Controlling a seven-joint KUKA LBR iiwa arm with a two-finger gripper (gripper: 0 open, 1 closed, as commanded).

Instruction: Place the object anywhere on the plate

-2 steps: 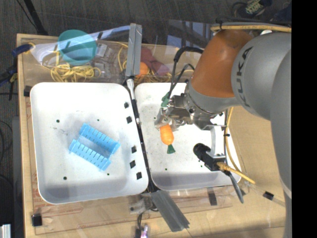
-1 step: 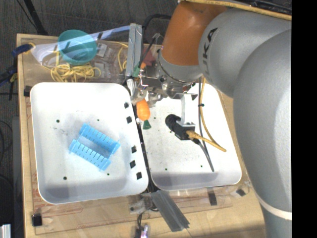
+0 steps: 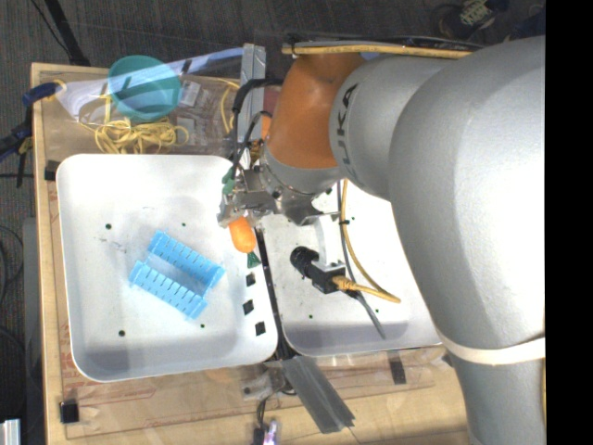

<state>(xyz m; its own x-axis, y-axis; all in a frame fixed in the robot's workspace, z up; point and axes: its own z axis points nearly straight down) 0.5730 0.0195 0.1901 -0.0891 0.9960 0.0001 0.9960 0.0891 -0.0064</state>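
grey arm (image 3: 463, 174), nearest the lens, covers most of the right bin (image 3: 389, 336), its orange band (image 3: 310, 109) above the wrist. its gripper (image 3: 243, 213) hangs over the left bin's (image 3: 102, 350) right edge, closed around a small orange object (image 3: 243, 236) that sticks out below the fingers. a blue ridged plate (image 3: 176, 273) lies mid-left bin, well apart from it. teal cup (image 3: 144, 86) and yellow cord (image 3: 134, 135) sit behind.
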